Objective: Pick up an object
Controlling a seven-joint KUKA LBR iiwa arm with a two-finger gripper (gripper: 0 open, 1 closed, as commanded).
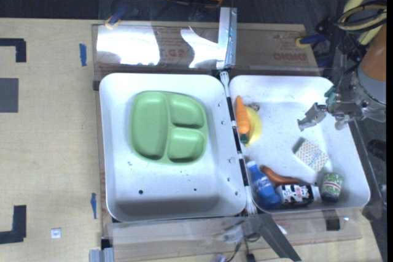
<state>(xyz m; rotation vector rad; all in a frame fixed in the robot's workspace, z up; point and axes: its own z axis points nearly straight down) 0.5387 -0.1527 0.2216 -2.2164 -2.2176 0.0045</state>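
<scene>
Two white bins sit side by side on the bench: the left bin (116,150) carries a green divided plate (167,126) lying flat in its middle, while the right bin (288,92) holds all the loose things, so any pick has to come from there. The gripper (324,115) hangs at the right of the frame over the right bin's upper right part, above bare floor; whether the jaws are spread or closed cannot be told from this slant, and nothing shows between them. The candidates crowd the bin's edges, likely because the sloped walls let them slide there: an orange carrot (243,118) on a yellow piece (253,127) lies against the left wall, and a blue bottle (265,187), an orange-brown piece (280,177), a black-and-white carton (299,194) and a green can (332,185) bunch along the lower rim, touching one another. A patterned card (312,154) lies flat and alone, lower centre-right, nearest below the gripper, though its flatness would likely make it hard to grip.
</scene>
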